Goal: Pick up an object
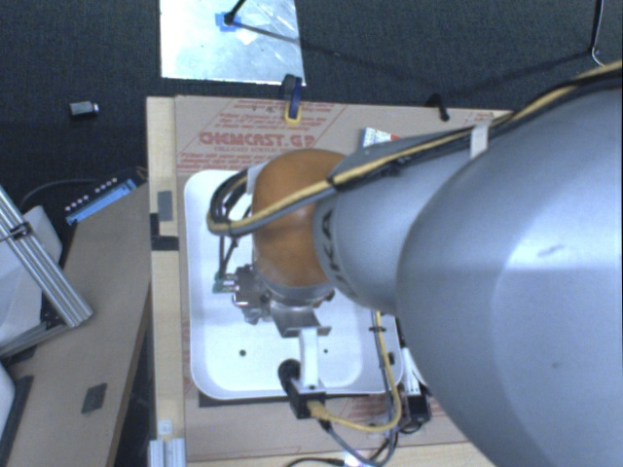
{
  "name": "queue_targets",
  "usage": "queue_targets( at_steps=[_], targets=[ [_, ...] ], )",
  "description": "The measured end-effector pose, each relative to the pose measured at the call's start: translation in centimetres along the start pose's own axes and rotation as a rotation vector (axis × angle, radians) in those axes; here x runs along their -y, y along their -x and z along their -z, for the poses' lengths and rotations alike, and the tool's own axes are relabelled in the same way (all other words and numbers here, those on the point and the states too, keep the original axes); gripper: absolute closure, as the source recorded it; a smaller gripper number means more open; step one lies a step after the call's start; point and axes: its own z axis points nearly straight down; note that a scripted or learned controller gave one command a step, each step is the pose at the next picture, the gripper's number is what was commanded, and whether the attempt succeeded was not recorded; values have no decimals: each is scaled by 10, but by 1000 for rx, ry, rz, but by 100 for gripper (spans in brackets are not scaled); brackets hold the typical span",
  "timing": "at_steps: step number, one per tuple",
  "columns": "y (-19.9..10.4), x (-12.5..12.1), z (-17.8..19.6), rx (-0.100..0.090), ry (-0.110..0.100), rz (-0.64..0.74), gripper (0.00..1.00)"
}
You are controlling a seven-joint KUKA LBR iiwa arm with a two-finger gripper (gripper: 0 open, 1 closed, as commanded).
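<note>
My grey arm [487, 290] reaches in from the right and covers most of the bench. Its orange band [287, 217] hangs over the left white bin [209, 358]. Below the band, the metal wrist and gripper body [277, 309] point down into that bin, near its middle. The arm hides whatever lies under the gripper and hides the right bin. On the bare part of the left bin's floor I see just two small dark dots.
The bins rest on a cardboard sheet [243, 129] with red lettering, held by a yellow-and-blue clamp [291, 100] at the far edge. Yellow and black cables [341, 416] loop at the near edge. An aluminium rail [39, 270] stands on the left.
</note>
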Motion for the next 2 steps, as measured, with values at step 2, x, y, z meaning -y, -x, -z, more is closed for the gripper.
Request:
queue_targets(
  at_steps=[2],
  targets=[
    [1,-6,34,-5,5,1,100]
  ],
)
